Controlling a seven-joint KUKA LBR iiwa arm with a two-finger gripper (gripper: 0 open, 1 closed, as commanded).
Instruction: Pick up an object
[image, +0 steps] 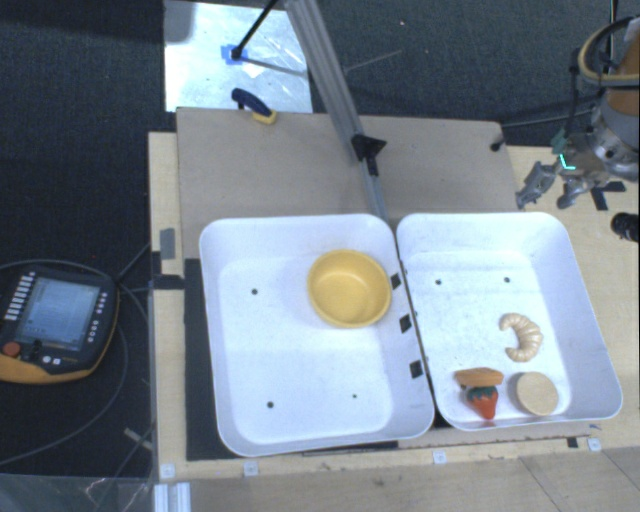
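The gripper hangs at the upper right of the frame, above the bench just beyond the far rim of the right bin, its two fingers spread apart with nothing between them. In the lower right of that bin lie a pale croissant, a round tan biscuit just below it, and a small orange-and-red toy to the biscuit's left; a yellow bowl sits upright in the upper right part of the left bin, well apart from the gripper.
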